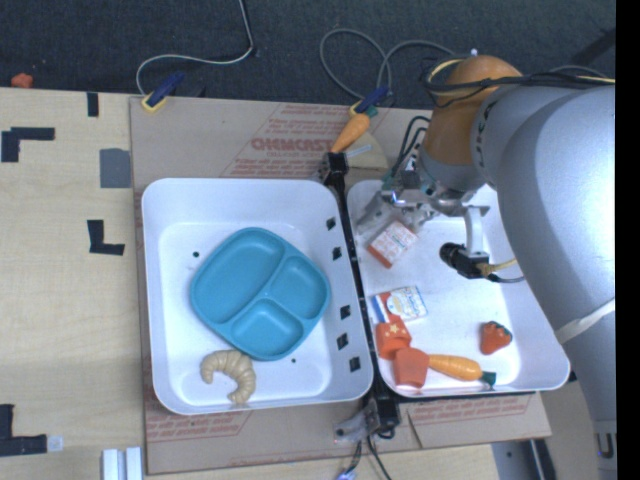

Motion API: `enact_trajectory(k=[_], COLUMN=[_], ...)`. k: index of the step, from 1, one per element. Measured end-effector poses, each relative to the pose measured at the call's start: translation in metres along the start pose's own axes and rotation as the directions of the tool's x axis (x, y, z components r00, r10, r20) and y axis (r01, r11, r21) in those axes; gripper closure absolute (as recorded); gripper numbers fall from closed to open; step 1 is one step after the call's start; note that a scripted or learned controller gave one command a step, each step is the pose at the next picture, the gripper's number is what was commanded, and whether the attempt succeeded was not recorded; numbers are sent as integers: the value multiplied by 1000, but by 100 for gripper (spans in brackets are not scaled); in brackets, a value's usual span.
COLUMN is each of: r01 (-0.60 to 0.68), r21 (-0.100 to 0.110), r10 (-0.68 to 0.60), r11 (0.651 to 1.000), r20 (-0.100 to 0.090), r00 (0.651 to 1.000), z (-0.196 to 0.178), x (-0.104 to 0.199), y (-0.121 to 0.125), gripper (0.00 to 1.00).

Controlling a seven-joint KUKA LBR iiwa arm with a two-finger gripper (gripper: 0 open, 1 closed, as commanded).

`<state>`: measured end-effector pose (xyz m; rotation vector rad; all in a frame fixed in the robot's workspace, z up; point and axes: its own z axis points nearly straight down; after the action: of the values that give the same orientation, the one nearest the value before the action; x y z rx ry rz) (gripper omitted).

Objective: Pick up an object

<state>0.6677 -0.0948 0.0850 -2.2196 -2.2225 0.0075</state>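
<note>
- Right bin (520, 373): small red-and-white carton (392, 243) near its upper left, a flat white packet with orange print (400, 305) mid-bin, an orange cup-like block (410, 366) touching a smaller orange piece (391, 337) at the lower left.
- Toy carrot (455, 367) lies flat just right of the orange block, along the front wall. Strawberry (494, 337) sits apart toward the right wall.
- Left bin (160, 268): blue divided plate (260, 292) in the middle, croissant (230, 373) near the front wall, just below the plate.
- A second carrot toy (350, 132) lies outside the bins on the cardboard, behind the divider between them.
- End effector (400, 200) is over the back left corner of the right bin, just above the red-and-white carton; metal parts are close to the carton, contact unclear.
- Cannot tell how far open the end effector is, or whether it has hold of anything; wrist and cables block the view.
- Black fitting (465, 259) with cable hangs off the wrist over mid-bin.
- Grey arm (555, 198) covers the right bin's right side; orange band (455, 118) above the wrist.
- Bins rest on brown cardboard (200, 148) on a light wooden bench (60, 298) with black tape marks. Dark carpet (100, 18) behind, loose cables on it.
</note>
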Motion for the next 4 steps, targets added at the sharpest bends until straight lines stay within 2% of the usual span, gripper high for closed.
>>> enact_trajectory(k=[1,2,3,4], r01=[0,0,0,1], r21=[-4,-2,-5,-6], r10=[0,0,0,-1], r11=[1000,1000,1000,1000], r20=[-1,0,-1,-3], r00=[1000,1000,1000,1000], z=[-1,0,-1,0], x=[1,0,0,-5], y=[-38,0,-31,1], gripper=[0,0,0,0])
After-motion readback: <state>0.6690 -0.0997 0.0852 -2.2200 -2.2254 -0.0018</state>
